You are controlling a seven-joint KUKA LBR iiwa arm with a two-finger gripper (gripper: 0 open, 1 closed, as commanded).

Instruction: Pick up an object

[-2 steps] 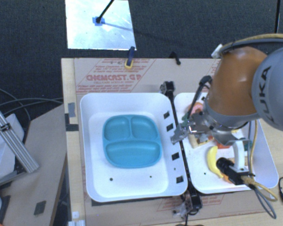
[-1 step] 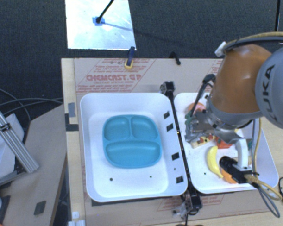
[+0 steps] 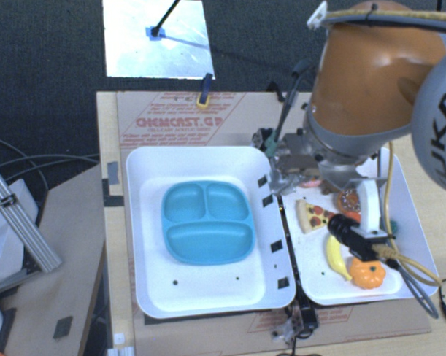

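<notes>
Gripper: gripper (image 3: 299,171) hangs low over the far left corner of the right bin (image 3: 318,280), under the arm's (image 3: 372,66) bulk; cannot tell whether it is released or clenched, and nothing shows in it.
Candidates: all in the right bin. Pizza slice (image 3: 310,214) is nearest the gripper, banana (image 3: 337,256) just in front of it, orange pumpkin (image 3: 367,273) touching or nearly touching the banana's near tip.
Unclear: a small brown round item (image 3: 348,200) and a pink scrap (image 3: 311,184) by the gripper, too hidden to name.
Left bin: left bin (image 3: 148,234) carries only a blue plate (image 3: 208,223), broad and flat, a poor pick.
Handling, judged: they look like toy food, so light, stiff, smooth and likely slippery, not fragile.
Pizza slice: lies flat; little height to close on, so take it across the narrow tip or by the crust edge.
Banana: best bet; pinch across the middle of the curve, jaws square to its length.
Pumpkin: round, may roll or squirt out; take it across the widest part.
Risk: bin wall crowds the pizza slice.
</notes>
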